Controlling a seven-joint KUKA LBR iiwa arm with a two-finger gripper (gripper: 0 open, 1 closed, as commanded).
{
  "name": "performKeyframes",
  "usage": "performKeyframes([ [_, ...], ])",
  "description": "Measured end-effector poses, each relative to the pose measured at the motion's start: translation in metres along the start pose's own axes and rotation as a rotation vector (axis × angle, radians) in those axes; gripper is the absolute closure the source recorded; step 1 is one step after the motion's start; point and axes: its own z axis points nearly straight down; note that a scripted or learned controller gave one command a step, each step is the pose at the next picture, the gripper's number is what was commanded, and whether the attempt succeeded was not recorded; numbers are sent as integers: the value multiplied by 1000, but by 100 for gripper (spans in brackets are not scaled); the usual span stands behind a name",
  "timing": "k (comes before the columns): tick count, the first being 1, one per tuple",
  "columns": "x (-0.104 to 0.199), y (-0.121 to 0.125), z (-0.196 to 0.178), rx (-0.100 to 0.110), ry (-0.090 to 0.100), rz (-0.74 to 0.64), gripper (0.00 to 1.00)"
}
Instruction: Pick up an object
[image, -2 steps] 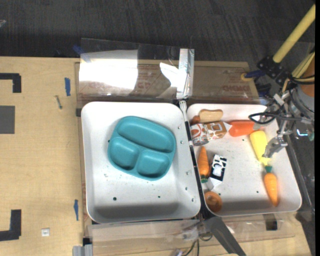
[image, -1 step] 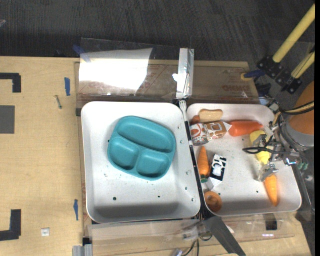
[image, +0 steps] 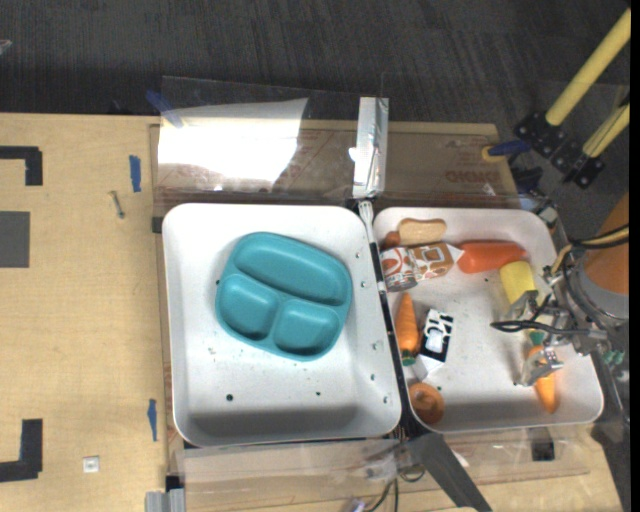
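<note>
My gripper (image: 535, 335) sits over the right side of the right bin (image: 480, 405), a tangle of dark metal and cables reaching in from the right edge. From this slanted view I cannot tell how it is set, and I see nothing held in it.

There are two white bins side by side. The left bin (image: 200, 390) holds one thing: a teal divided plate (image: 284, 294) with three compartments, lying flat near the bin's middle and slightly toward the back.

The right bin holds the loose objects. I count three orange carrot-like pieces: a large one (image: 490, 256) lying across the back, a slim one (image: 407, 326) upright against the left wall, and a small one (image: 545, 390) near the front right, just under my gripper. One yellow block (image: 517, 281) lies just beside the large carrot's right end, close to my wrist. One tan bread-like piece (image: 420, 232) rests in the back left corner, and touching it at the front is one orange-and-white patterned packet (image: 420, 265). One small black-and-white card (image: 436, 334) lies near the bin's middle, just right of the slim carrot. One round brown-orange item (image: 427, 402) sits in the front left corner; I cannot tell what it is.

The nearest things to my gripper are the small carrot piece and the yellow block, both apart from the rest of the pile along the left wall.
</note>
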Motion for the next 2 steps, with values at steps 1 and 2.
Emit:
performKeyframes([
  [1, -4, -1, 0, 3, -4, -139, 0],
  [2, -12, 11, 0, 4, -5, -209, 0],
])
